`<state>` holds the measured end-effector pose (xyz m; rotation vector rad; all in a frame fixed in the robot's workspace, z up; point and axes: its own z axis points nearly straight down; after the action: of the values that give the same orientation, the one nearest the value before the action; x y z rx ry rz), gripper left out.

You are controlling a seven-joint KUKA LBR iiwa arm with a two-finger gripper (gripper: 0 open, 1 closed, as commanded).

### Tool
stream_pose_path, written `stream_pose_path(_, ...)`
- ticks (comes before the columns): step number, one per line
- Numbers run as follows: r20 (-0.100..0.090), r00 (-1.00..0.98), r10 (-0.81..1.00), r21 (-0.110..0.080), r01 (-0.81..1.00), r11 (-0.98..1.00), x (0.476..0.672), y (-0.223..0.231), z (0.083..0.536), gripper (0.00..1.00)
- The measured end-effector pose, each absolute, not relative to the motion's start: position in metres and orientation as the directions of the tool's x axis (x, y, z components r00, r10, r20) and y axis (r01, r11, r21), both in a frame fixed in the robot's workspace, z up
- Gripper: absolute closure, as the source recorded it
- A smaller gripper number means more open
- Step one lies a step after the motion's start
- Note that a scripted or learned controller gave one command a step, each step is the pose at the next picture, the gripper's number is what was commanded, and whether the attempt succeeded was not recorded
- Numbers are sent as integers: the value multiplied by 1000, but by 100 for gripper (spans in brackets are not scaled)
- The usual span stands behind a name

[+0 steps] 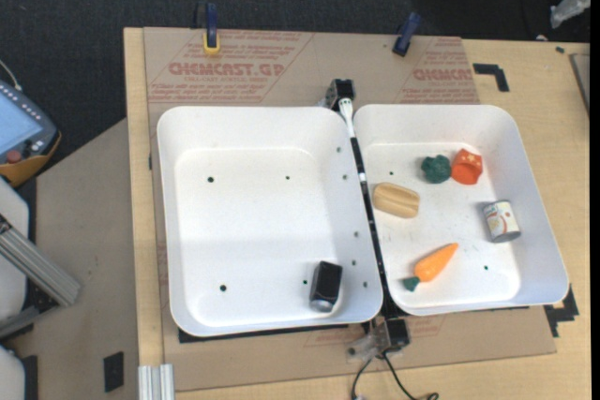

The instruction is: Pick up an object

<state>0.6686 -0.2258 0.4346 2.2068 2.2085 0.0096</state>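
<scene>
The right bin (525, 155) holds a dark green lump (435, 168), an orange-red piece (467, 167) beside it, a tan bread roll (396, 200), a small tin can (502, 221) lying near the right wall, and a toy carrot (432, 264) at the front. A small black object (325, 285) lies in the front right corner of the left bin (187, 201).
Both bins rest on a cardboard sheet (281, 61) clamped at the back by two blue clamps (211, 25). A black divider strip (361, 183) runs between the bins. Cables hang off the front edge (380, 347).
</scene>
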Motion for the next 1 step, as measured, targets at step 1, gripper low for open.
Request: stream_pose_path(1, -6, -2, 1000, 7, 1000, 2, 667, -223, 438, 100)
